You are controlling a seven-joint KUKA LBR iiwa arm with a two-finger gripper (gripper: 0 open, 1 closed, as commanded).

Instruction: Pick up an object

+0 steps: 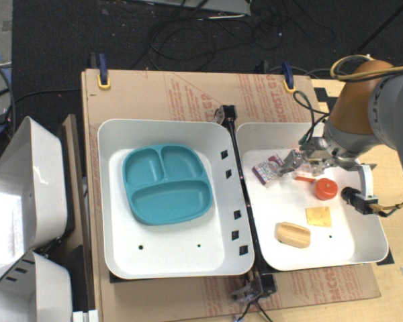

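Gripper (pixel 290 164) sits low in the right bin (pixel 369 247), fingers slightly parted around the edge of a purple-and-white packet (pixel 267 169), nothing clearly clamped; I'd center on the packet, close fully, lift straight, avoiding the red tomato (pixel 326 189) nearby.

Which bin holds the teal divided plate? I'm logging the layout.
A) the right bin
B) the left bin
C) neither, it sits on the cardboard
B: the teal plate lies flat inside the left bin, apart from the small items in the right bin.
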